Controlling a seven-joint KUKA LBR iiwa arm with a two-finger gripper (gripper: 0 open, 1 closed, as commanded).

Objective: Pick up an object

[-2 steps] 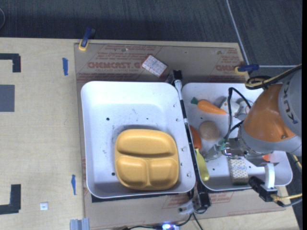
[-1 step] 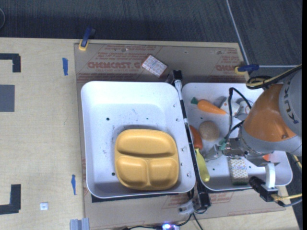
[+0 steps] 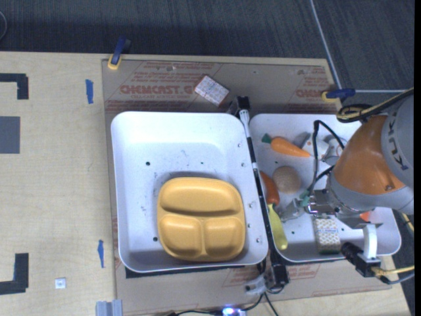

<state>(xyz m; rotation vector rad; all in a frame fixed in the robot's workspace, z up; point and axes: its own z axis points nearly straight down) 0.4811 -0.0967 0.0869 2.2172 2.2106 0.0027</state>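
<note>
My gripper (image 3: 294,208) hangs low in the right bin (image 3: 388,242), at its left-middle, below the grey arm with the orange band (image 3: 368,160). Just above it lies a beige rounded object (image 3: 285,178). An orange piece (image 3: 269,187) lies to its left against the bin's wall, and a yellow-green stick (image 3: 278,229) lies below it. A toy carrot (image 3: 288,147) rests at the back of this bin. A small patterned box (image 3: 327,233) sits to the right of the gripper, partly under the arm. A white object (image 3: 370,241) lies near the front right corner.
The left bin (image 3: 131,176) holds a yellow divided plate (image 3: 200,217) in its front half. A small patterned card (image 3: 211,89) lies on the cardboard behind the bins. Cables run around the arm's wrist and along the front edge.
</note>
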